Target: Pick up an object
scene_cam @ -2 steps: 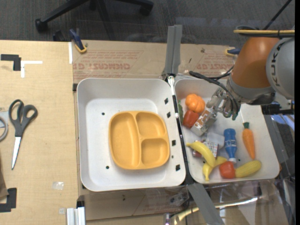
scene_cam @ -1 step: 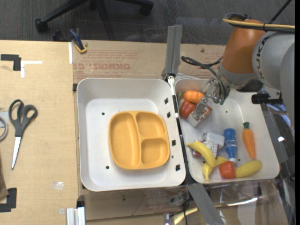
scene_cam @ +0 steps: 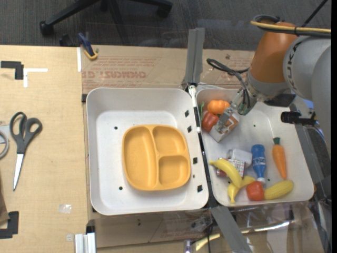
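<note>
My gripper [scene_cam: 225, 125] hangs low in the far left part of the right bin [scene_cam: 263, 121], reaching in from the upper right. It is right beside a small orange pepper [scene_cam: 217, 106] and a red pepper [scene_cam: 209, 122], touching or nearly touching them. Toward the bin's front lie a banana [scene_cam: 228, 172], a blue bottle [scene_cam: 257, 162], a carrot [scene_cam: 279, 158], a red tomato-like piece [scene_cam: 255, 191], a yellow oblong piece [scene_cam: 279, 189] and a small white packet [scene_cam: 239, 157]. Nothing is visibly lifted.
The left bin [scene_cam: 100, 141] holds a yellow divided plate [scene_cam: 156, 157]. A metal ridge [scene_cam: 196, 125] separates the two bins. Scissors [scene_cam: 22, 136] lie on the wooden bench at far left. The grey arm with its orange band [scene_cam: 274, 51] covers the right bin's far right corner.
</note>
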Controlling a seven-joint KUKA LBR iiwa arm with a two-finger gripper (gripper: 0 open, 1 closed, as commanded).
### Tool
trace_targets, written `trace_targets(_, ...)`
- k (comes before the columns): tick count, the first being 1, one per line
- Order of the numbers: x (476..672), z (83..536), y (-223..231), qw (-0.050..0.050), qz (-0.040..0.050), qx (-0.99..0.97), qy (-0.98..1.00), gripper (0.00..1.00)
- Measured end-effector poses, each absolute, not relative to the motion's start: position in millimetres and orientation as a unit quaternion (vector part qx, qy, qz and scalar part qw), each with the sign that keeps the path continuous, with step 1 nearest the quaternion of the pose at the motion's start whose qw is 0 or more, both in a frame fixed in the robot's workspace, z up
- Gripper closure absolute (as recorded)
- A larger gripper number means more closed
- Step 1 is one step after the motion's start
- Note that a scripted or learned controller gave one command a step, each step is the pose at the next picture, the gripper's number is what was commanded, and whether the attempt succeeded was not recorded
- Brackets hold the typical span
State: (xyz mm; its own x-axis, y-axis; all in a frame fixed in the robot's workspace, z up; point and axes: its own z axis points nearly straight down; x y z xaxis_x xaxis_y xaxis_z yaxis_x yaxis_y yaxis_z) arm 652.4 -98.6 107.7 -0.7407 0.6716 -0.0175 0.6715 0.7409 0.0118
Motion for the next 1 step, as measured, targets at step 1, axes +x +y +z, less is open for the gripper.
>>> trace_targets(1,652.8,107.6,-100.4,0.01,0.0042,0.413,0.911,0.0)
